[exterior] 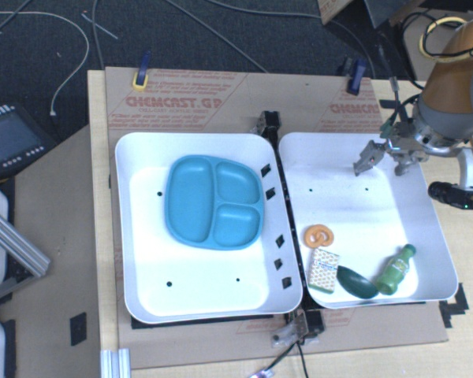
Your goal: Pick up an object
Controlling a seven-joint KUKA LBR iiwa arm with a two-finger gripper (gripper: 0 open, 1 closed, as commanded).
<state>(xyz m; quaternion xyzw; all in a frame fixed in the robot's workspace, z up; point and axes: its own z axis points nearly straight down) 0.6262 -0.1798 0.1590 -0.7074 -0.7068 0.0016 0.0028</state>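
Candidate objects all sit in the near part of the right white shallow bin [426, 211]. Small green plastic bottle [396, 268] lies on its side, tilted, cap end toward the far right, close to the bin's near-right rim. Touching its lower end: a dark teal curved oblong piece [356, 282], material hard to make out. Just left of that, a small white carton with blue speckled print [324, 268], lying flat and touching or nearly touching the dark piece; I cannot tell which. Just beyond the carton, an orange ring-shaped item [318, 235], apart from the bottle, near the divider between the bins.

My gripper [386, 157] hangs over the far part of the same bin, well apart from all four items. Fingers spread wide, nothing between them. Bare white bin floor lies between me and the cluster; nothing stands in the way.

Left white shallow bin [142, 211] holds a light blue plastic plate with three compartments [214, 201], lying flat, centred toward the far side. Small black clips [273, 197] run along the shared edge.

The worktop [221, 101] is a tan board with red printed lettering, blue clamps [143, 72] at its far edge. Grey cables [79, 22] trail across dark floor beyond. My upper arm is cut off at the right edge. The carton's print is too small to read.
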